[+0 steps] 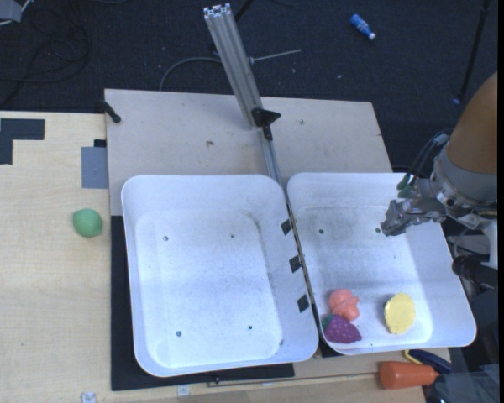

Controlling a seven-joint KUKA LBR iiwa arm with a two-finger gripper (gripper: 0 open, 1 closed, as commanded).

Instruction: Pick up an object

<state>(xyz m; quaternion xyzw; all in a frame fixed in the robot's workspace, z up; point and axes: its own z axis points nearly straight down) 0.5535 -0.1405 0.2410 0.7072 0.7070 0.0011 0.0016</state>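
The arm [475, 154] comes in from the right edge, its orange band uppermost and the grey wrist below it, bent down so that the claw [395, 222] hangs over the upper right part of the right bin [365, 187]. The claw is small and dark against the white floor, and whether it stands apart or together cannot be made out; nothing is seen between its tips. The right bin holds three things, all gathered at its near end, well below the claw: a yellow lemon-shaped piece [400, 313] almost straight below it, an orange-pink piece [343, 301] down and to the claw's left, and a purple grape cluster [343, 331] touching that piece on its lower side. The left bin [206, 275] lies beyond the dividing clips, far to the claw's left, showing a speckled white floor. Further left still, on the pale wooden bench, rests a green ball [87, 222]. An orange object [406, 374] lies outside the right bin's near rim, below the claw. No writing or label can be read anywhere.
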